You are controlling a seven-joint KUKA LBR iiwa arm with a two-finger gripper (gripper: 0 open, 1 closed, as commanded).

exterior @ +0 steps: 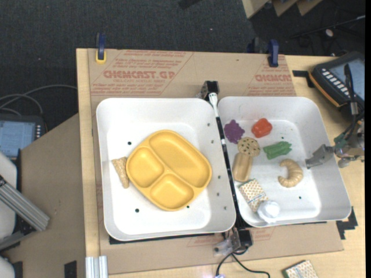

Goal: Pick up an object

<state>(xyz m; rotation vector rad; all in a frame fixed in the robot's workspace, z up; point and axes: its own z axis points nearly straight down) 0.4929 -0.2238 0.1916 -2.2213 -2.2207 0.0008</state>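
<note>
Gripper (pixel 317 156) sits at right bin's (pixel 330 204) right rim w/ nothing between its parts; released or clenched, can't tell. Nearest: croissant (pixel 290 173), just beside it, then green piece (pixel 277 150), red piece (pixel 261 127), cookie (pixel 248 146). Left bin (pixel 110 207) holds yellow tray (pixel 168 169). Judging by this, nothing picked yet; whole grasp and lift left.

This is a robotics lab: a desk (pixel 87 155) topped with protective board, held by blue clamps (pixel 101 48), carries two white bins (pixel 110 213) of toy food. A teach pendant (pixel 339 80) lies alongside, cables (pixel 35 94) trailing over dark carpet (pixel 116 10).
</note>
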